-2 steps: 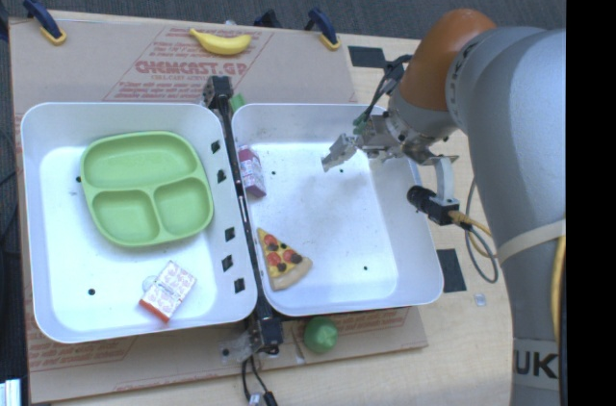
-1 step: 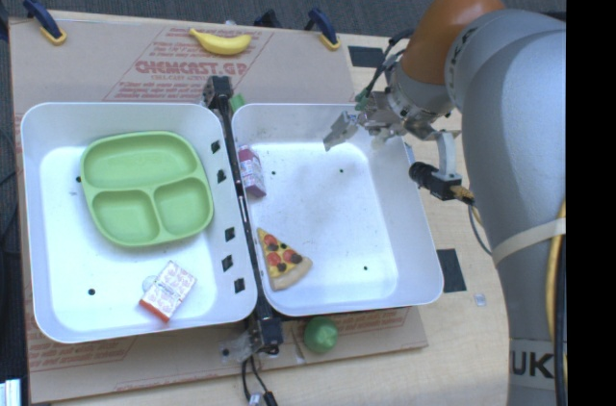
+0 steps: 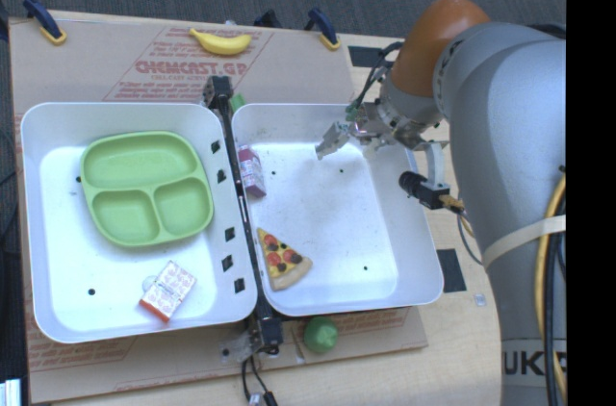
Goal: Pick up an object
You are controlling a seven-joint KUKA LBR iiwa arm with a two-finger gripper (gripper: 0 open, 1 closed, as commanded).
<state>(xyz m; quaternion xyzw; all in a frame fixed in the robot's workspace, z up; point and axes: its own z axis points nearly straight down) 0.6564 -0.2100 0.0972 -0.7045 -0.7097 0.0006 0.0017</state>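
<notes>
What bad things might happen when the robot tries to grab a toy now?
1. The gripper is over bare floor in the right bin, apart from the pizza slice and the dark red packet, so closing here would likely grab nothing.
2. The packet lies against the divider wall between the bins, so a finger might hit the wall.
3. The flat pizza slice may slip from the grip.

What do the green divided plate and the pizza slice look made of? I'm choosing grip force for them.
The green divided plate looks like moulded plastic, matte and evenly coloured, with rounded compartment rims. The pizza slice seems a plastic or rubbery toy, judging by its flat painted toppings and smooth crust, though the view cannot settle how hard it is.
</notes>
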